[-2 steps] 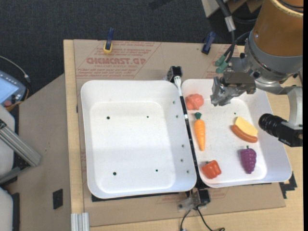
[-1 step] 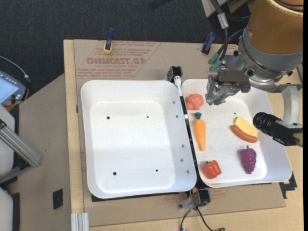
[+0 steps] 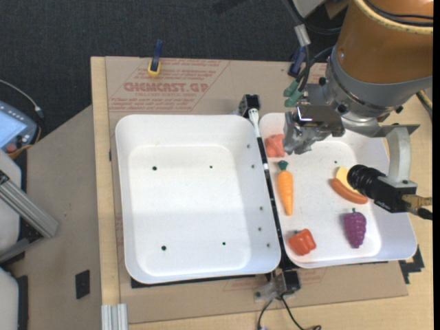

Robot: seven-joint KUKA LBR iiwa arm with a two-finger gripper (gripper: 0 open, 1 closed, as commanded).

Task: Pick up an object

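The grey two-finger gripper (image 3: 297,145) is seen just beside a pink plastic piece (image 3: 274,145). Its state cannot be told. An orange plastic carrot (image 3: 285,191) lies below it.

Dark grey carpet floor (image 3: 82,19) surrounds the table (image 3: 179,81), which is topped with brown printed cardboard. An aluminium rail (image 3: 24,201), possibly a frame member, stands left.

text: "CHEMCAST G.P" | red print | on: cardboard sheet (image 3: 180,81) | smaller lines illegible

Arm (image 3: 385,40) reaches from right, pincer (image 3: 297,143) pointing down
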